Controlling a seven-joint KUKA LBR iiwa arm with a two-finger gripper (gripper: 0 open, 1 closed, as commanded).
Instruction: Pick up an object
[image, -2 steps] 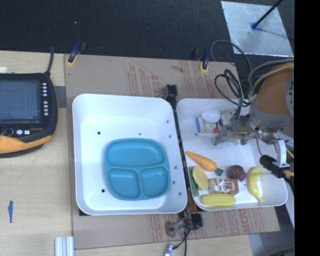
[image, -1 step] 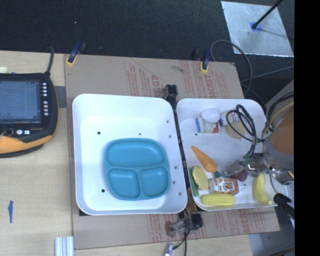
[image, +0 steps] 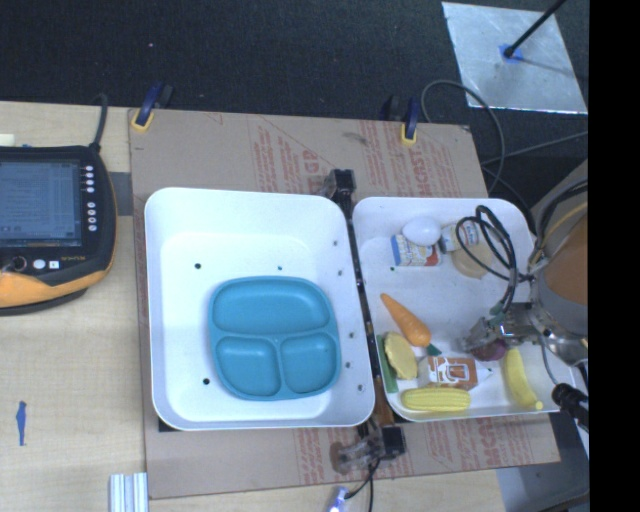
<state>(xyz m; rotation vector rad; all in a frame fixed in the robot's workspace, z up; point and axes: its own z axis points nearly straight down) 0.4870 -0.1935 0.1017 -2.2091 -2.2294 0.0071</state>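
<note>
Objects for picking all lie in the right-hand bin (image: 372, 225), the shallow white one nearer the arm (image: 565, 265); closest to the gripper (image: 497, 330) is a small dark reddish-purple piece (image: 489, 349), just beside or under the metal of the tool, though whether they touch cannot be told; whether the tool is spread or pressed together cannot be told either, since the view blurs it against the bin floor, and nothing shows gripped in it. A yellow banana (image: 518, 379) lies just right of that dark piece, near the bin's lower right corner; a small orange and white packet (image: 453, 372) lies to the left of the dark piece, with a yellow corn cob (image: 434, 400) lying flat along the bin's near edge below it; a pale yellow-green piece (image: 400, 356) sits just left of the packet, and an orange carrot (image: 407, 319) slants above it, green tip toward the packet. At the far end of the same bin a white bottle with a red label (image: 418, 245) lies on its side, a pale round thing (image: 467, 260) just to its right under a loop of black cable (image: 495, 240) that runs toward the arm. The left bin (image: 175, 215) touches the right one along their shared edge and holds a blue compartment plate (image: 274, 336), three sections, lying flat near its middle. Both bins rest on a brown cardboard sheet (image: 240, 150); well apart to the left, on the wooden bench (image: 70, 400), lies a teach pendant (image: 50, 225) with a lit screen.
</note>
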